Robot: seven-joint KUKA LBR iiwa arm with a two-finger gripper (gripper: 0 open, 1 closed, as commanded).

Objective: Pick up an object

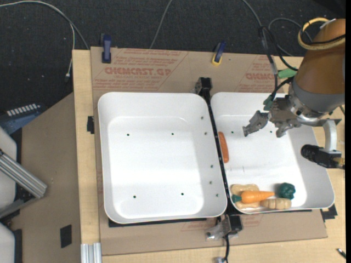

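So the stuff to grab is all in the right bin [307,171]: a carrot [255,197] lying along the near edge, with a pale round piece [243,189] touching it from behind, a beige lumpy piece [275,203] just beside it, and a dark green ball-ish thing [286,190] to the right of those. There's also a thin orange stick [224,147] lying along the bin's left wall, well apart from that pile. The gripper [270,126] hovers over the far half of the same bin, fingers spread apart with nothing between them. The left bin [112,163] sits right next to it, both on the cardboard-covered table [82,147]
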